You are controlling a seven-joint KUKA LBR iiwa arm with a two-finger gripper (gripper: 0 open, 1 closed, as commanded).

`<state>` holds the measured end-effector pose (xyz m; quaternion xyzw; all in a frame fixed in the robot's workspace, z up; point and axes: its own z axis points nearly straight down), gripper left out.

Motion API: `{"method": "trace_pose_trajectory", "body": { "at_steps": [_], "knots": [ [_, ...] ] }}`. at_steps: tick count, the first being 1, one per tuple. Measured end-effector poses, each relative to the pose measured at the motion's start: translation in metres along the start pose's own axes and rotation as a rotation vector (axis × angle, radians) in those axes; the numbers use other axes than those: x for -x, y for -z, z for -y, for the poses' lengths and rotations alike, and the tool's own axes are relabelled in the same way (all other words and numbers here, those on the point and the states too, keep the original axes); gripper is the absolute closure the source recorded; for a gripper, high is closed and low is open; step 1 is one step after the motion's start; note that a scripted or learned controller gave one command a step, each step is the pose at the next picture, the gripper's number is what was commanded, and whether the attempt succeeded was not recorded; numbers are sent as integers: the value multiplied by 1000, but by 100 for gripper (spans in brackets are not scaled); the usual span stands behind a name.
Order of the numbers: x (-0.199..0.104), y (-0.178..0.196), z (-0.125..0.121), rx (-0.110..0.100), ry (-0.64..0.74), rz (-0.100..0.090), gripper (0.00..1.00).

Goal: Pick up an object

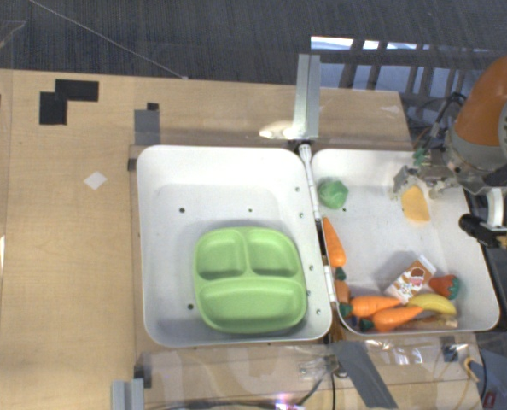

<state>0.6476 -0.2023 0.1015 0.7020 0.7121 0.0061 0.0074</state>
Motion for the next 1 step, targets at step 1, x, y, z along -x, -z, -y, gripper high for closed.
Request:
{"method": "trace_pose_trajectory", "body": {
  "at_steps": [1],
  "knots": [
    [2,-13,5,-9,36,0,0]
  ]
}}
